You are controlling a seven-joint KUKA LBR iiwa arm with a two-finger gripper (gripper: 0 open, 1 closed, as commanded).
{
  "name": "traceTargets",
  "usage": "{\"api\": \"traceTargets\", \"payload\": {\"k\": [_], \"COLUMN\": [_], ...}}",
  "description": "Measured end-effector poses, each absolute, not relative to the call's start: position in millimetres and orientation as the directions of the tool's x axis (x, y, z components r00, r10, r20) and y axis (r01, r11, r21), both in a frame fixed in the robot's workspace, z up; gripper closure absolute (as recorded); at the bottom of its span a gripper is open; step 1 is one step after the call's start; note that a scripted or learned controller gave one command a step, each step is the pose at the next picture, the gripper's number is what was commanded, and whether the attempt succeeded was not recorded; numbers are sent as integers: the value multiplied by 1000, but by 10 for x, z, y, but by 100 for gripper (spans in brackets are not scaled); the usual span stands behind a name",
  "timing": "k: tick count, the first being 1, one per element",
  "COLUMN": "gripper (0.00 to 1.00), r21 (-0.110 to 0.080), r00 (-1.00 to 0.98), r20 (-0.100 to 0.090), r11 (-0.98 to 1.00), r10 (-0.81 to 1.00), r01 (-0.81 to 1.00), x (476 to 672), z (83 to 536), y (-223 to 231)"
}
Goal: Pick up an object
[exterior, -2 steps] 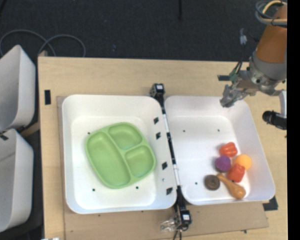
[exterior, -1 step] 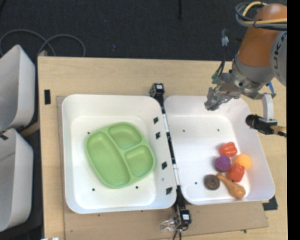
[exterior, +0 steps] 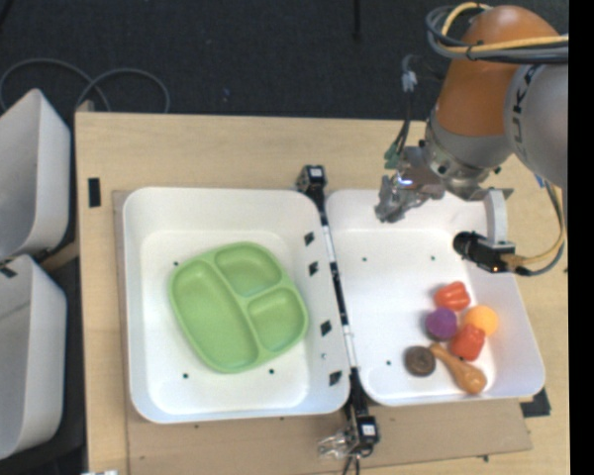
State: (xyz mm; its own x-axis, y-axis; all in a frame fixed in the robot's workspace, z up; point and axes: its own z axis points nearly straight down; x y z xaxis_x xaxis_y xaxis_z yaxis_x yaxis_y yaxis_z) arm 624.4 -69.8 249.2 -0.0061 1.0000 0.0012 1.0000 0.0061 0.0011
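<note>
Wooden bench (exterior: pixel 99 265) carries two white bins; the left bin (exterior: pixel 139 364) has a green divided plate (exterior: pixel 240 307). My gripper (exterior: pixel 401 198) hangs over the right bin's (exterior: pixel 376 236) far edge, carrying nothing; whether it's released or clenched I cannot tell. I'm at the approach step. Toys cluster well apart at the near right corner: an orange pepper (exterior: pixel 452 294), purple ball (exterior: pixel 441 323), brown disc (exterior: pixel 420 361). They touch, so isolating one looks tricky.

Dark carpeted floor (exterior: pixel 228 38) with looping black cables (exterior: pixel 49 72) behind a pale wooden bench (exterior: pixel 228 151).
</note>
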Motion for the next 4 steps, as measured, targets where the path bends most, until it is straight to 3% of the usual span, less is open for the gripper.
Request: {"api": "traceTargets", "payload": {"k": [2, 3, 4], "gripper": [100, 100, 0], "r21": [-1, 2, 2], "r00": [-5, -6, -2], "r20": [0, 1, 1], "r11": [5, 6, 2], "r10": [1000, 1000, 1000], "r01": [1000, 1000, 1000], "x": [6101, 6044, 6046], "z": [2304, 2448, 2444], "y": [281, 782, 755]}}
